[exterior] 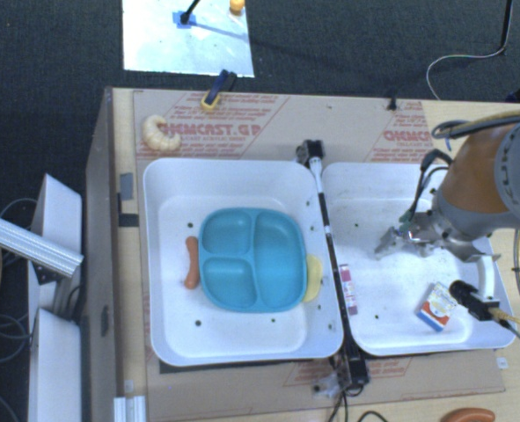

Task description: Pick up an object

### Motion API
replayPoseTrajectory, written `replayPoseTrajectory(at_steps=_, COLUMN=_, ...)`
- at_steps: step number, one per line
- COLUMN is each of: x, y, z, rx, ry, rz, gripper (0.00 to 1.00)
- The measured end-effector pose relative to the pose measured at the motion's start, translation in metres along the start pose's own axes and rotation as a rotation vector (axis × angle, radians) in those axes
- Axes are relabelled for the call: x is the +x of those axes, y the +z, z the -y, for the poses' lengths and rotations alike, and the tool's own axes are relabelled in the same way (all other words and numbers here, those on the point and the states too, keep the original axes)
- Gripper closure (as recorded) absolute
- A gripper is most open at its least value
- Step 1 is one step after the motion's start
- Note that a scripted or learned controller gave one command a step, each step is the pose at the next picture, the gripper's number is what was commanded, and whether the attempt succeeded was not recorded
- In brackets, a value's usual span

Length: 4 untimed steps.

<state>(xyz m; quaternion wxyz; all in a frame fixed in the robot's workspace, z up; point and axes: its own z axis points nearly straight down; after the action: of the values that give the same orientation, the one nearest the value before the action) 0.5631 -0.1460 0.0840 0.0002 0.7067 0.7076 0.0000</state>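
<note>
Left bin [167,262]: orange sausage-shaped piece [191,262] lies just beside the left edge of a blue divided plate [252,258]; a yellow item [314,277] peeks out from under the plate's right edge, mostly hidden, identity unclear.

Divider between bins: small pink-and-white packet [347,288] lies just right of it, on the floor of the right bin [374,200].

Right bin: gripper [388,241] sits low over the bin floor, with nothing visibly between its fingers. Spread is hard to read at this slant, probably a narrow gap, but I cannot tell. A small carton [437,307], white, blue and orange, lies near the bin's lower right corner, apart from the gripper.

Progress: no object lifted. Approach, closure and lift all remain. Nearest candidates are packet and carton. Wrist and cabling block the bin floor behind the gripper.
</note>
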Motion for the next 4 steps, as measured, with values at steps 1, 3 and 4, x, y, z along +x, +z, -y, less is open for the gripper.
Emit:
replayPoseTrajectory(at_steps=1, x=0.0, y=-0.011, z=-0.001, rx=-0.003, ry=-0.001, rz=0.0, gripper=1.0)
replayPoseTrajectory(at_steps=3, x=0.008, y=-0.035, z=-0.032, rx=-0.002, ry=-0.003, rz=0.0, gripper=0.0)
replayPoseTrajectory(at_steps=4, x=0.014, y=0.0, z=0.003, rx=0.0, ry=0.0, rz=0.0, gripper=0.0)
